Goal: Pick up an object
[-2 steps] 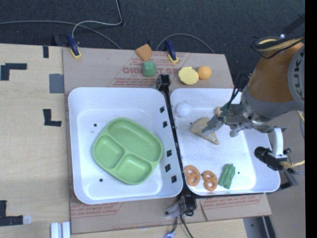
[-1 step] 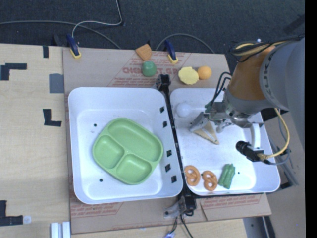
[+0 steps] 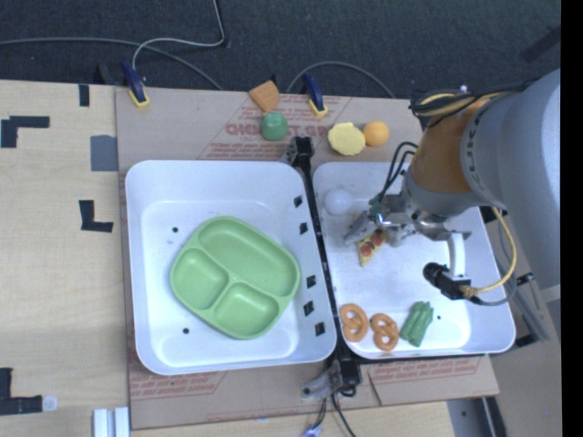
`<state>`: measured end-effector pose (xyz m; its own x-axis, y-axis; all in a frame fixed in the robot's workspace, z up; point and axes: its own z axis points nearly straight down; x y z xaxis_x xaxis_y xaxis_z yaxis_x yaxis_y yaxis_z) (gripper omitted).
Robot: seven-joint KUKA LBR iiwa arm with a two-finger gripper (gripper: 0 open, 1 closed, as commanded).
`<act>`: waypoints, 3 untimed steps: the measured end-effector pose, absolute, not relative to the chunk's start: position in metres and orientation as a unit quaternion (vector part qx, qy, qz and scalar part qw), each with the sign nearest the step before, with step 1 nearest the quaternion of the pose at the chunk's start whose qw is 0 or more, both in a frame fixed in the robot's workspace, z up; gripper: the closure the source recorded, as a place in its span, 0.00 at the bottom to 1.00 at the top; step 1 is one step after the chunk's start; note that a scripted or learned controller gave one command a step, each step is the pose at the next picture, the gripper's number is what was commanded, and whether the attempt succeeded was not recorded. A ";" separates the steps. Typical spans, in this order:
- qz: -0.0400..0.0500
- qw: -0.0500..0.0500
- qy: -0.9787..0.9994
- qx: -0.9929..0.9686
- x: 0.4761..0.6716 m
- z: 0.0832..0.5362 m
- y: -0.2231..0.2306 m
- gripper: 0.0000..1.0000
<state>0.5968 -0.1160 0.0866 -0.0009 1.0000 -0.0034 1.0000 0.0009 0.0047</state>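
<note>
— Claw (image 3: 372,228) position?

— My claw is low in the right bin (image 3: 483,340), near its left wall, at the end of my grey arm (image 3: 510,153) with the orange band. Just under it lies a small red and yellow object (image 3: 367,249); I cannot make out what it is. I cannot tell how my claw stands, nor whether it has hold of that object.

— What else lies in that bin?

— A white ball (image 3: 338,200) just up and left of my claw. Along the near edge, two pretzels (image 3: 369,325) side by side and a green pickle-like piece (image 3: 417,323) right of them.

— And the left bin (image 3: 146,198)?

— A green divided plate (image 3: 235,277), tilted, in its middle.

— Beyond the bins?

— On the worktop (image 3: 55,244): an orange block (image 3: 265,95), a green piece (image 3: 273,127), a yellow lemon (image 3: 346,138) touching an orange fruit (image 3: 375,134).
</note>
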 end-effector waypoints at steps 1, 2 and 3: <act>0.000 0.002 0.707 0.707 0.597 0.096 -0.116 1.00; 0.000 0.000 0.708 0.706 0.607 0.185 -0.062 1.00; 0.000 0.000 0.708 0.707 0.606 0.184 -0.063 0.00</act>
<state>0.6065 -0.0627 0.1839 -0.0016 1.0000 0.0001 1.0000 0.0016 -0.0012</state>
